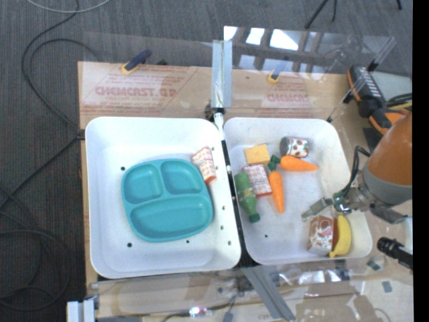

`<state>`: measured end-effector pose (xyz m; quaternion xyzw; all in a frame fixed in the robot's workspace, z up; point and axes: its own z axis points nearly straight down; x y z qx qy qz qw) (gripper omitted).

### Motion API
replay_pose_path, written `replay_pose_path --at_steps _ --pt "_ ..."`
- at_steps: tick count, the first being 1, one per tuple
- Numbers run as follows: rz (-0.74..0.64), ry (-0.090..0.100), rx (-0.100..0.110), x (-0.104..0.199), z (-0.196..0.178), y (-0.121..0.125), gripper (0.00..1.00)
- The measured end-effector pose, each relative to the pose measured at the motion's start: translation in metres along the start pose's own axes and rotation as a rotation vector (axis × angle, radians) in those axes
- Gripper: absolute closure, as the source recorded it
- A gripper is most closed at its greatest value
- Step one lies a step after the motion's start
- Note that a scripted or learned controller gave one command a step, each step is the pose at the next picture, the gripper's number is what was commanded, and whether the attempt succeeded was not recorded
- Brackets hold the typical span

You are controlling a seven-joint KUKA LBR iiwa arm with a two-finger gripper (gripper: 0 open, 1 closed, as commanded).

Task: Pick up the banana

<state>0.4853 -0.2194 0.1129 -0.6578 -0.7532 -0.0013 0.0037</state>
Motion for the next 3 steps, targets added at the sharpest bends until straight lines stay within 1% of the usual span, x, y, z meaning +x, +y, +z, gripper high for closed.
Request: replay_pose_path --at_steps 1,3 --pt "-0.038 0.005 -0.012 0.0042 0.0205 0.0064 0.0" --pt "-0.134 0.002 -0.009 0.0041 0.0217 0.0054 0.0"
